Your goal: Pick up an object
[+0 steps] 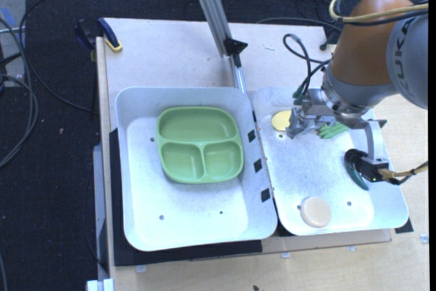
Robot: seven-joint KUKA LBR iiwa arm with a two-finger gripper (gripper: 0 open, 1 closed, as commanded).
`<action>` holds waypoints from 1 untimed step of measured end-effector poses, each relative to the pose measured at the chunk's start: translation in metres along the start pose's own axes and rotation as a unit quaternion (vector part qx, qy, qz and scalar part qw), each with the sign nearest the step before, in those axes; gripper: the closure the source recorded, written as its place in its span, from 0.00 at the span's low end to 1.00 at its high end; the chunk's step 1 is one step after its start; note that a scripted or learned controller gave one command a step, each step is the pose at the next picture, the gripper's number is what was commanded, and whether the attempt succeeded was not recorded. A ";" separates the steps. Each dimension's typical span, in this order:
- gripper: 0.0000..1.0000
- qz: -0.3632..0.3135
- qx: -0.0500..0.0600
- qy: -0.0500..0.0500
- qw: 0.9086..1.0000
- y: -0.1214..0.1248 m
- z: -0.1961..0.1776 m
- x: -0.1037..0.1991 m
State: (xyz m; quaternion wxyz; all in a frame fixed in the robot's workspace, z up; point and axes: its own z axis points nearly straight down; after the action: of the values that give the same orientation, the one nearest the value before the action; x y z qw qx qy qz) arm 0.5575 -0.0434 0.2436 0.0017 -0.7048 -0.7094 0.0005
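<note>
Below, we see the left bin (136, 215) holding a green divided plate (200, 144) with bare floor around it. Our right bin (381, 211) has open floor at its centre. Our gripper (298, 127) hangs at the far edge, finger state unclear, touching a yellow disc (280, 121); green pieces (332, 129) lie just beside, a beige round (316, 212) well apart.

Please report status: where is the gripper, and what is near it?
Gripper low in right bin, beside yellow disc. Green piece just right of it. Nothing seen held. Green tray in left bin.
</note>
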 end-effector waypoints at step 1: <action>1.00 0.001 -0.001 -0.001 1.000 -0.009 0.008 0.058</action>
State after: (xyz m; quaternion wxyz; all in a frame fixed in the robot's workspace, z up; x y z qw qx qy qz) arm 0.5479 0.0143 0.2355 0.0008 -0.7057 -0.7085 0.0006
